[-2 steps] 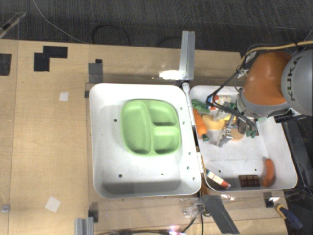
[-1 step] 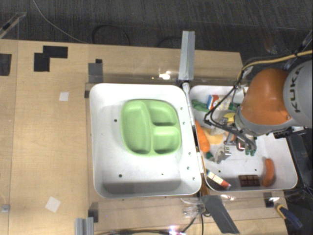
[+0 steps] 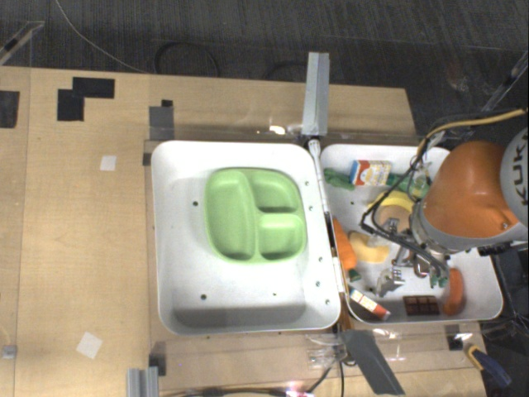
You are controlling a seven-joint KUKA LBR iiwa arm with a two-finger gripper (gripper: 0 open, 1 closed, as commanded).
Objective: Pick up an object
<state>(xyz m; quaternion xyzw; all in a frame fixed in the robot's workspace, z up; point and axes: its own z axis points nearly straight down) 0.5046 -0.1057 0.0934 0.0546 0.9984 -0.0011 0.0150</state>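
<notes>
Nothing lifted yet — the gripper hangs low in the right bin, near the carrot; whether it's closed, I can't tell.

Big round orange band near the wrist, smooth and shiny. Grey shell beside it with part of dark letters. Grey ring under the orange. Black and yellow cables looping off the side. Small silver metal gripper with shiny bits and screws.
</notes>
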